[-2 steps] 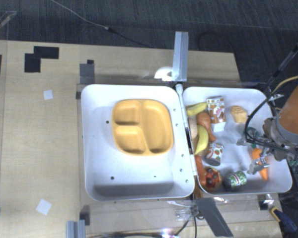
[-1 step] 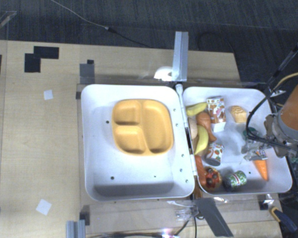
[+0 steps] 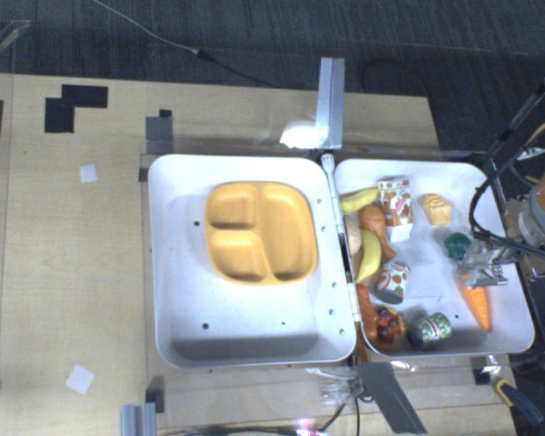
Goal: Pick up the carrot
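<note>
Carrot (image 3: pixel 479 305) lies just below my gripper (image 3: pixel 484 275), its blunt top touching or nearly under my tips.
Whether I'm spread or clenched I cannot tell; I judge I should settle straight down, straddle the thick end, then squeeze firmly before lifting.

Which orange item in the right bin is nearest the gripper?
The carrot, by the bin's right wall, directly under the gripper. The other orange-red items lie along the left wall.

Grey arm (image 3: pixel 538 214) with orange band, black cables, metallic tool (image 3: pixel 483 271).
</note>
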You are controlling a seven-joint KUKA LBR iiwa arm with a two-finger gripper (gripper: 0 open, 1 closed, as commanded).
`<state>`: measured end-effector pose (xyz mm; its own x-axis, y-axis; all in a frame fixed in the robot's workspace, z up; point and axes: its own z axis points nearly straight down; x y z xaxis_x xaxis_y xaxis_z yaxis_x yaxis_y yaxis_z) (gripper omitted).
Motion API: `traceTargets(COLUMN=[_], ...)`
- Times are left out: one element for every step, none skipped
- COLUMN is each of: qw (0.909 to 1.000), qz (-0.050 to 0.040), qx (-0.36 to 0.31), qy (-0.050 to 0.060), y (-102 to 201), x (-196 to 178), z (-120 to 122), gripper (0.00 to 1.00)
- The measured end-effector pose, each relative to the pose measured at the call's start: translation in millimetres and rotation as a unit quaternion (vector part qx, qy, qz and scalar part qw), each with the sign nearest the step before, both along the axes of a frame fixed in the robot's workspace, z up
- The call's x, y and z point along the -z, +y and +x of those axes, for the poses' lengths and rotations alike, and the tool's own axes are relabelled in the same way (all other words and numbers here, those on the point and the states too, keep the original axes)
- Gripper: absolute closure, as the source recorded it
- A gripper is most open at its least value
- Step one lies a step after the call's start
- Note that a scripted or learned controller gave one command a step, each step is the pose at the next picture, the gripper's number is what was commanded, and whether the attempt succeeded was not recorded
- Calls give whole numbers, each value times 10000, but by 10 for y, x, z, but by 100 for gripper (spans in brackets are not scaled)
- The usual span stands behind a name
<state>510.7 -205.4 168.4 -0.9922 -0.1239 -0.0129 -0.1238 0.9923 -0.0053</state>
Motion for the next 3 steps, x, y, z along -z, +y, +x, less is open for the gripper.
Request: traceTargets(qw=[9858, 9952, 9894], qz=[-12, 5, 1], qx=[-1680, -979, -1451], qy=[12, -17, 48], y=[-1, 681, 61], x=[772, -9, 590], z=[-160, 531, 379], gripper=[100, 100, 100])
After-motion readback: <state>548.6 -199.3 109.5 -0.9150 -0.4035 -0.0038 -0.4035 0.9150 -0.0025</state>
